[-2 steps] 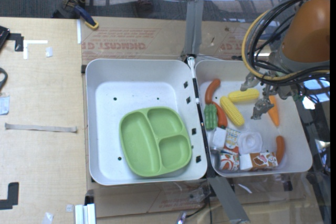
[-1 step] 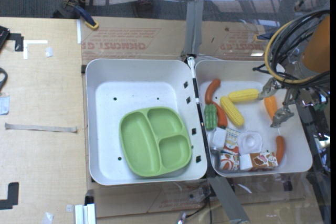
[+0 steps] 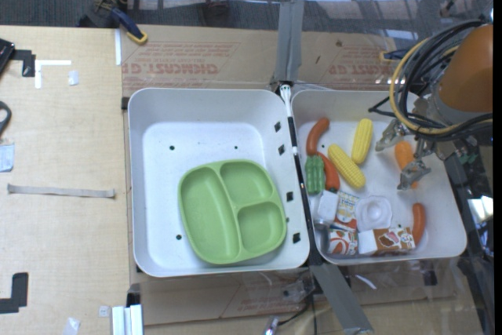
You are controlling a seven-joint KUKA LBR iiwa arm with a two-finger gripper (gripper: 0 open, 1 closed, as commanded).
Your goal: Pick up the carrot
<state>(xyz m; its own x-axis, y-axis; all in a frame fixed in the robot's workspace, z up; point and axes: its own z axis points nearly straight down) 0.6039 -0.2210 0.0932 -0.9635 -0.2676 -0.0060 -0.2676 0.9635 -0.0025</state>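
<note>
Small printed food cartons (image 3: 369, 241) lie at the near edge of the right white plastic bin (image 3: 449, 204), beside a clear plastic cup (image 3: 374, 212) and a short red sausage (image 3: 418, 222). Farther in sit two yellow corn cobs (image 3: 346, 165), a green ridged vegetable (image 3: 314, 174) and a long red-orange sausage (image 3: 315, 136). At the bin's right side, the metal two-finger hand (image 3: 401, 156) is spread around a small orange carrot (image 3: 403, 154), which seems to sit between its fingers, though contact is hard to judge. A green three-compartment tray (image 3: 233, 209) rests in the left white bin (image 3: 157, 184) on the counter (image 3: 55, 223).
</note>
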